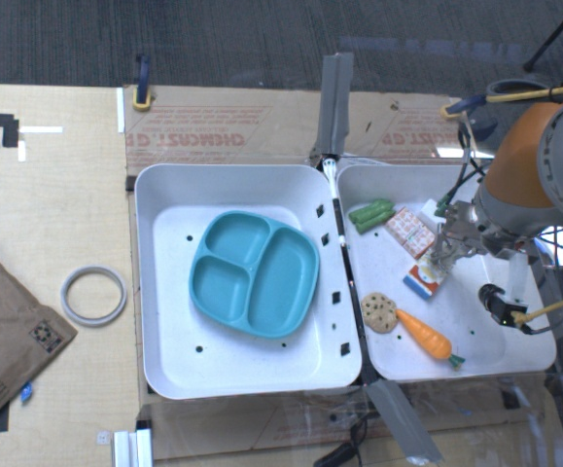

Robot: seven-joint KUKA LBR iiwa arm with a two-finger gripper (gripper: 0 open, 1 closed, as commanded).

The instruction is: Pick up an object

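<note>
Grey arm (544, 163) reaches from the right, wrist angled down-left.

The KUKA iiwa arm (544, 163) is showing a rounded grey shell at the view's right, with a broad orange band (524, 154) curving around it above the wrist. Below the band the body is narrowing into a grey wrist section (505, 224) with darker metal fittings. Thin black cables (468, 168) are looping along its left side, and a yellow hose (514, 93) is running across the top. A black cylindrical fitting (495, 305) is sitting beside the wrist, with another yellow line (553, 306) trailing from it. The gripper (443, 259) is looking like pale metal, slender and glinting.
</note>
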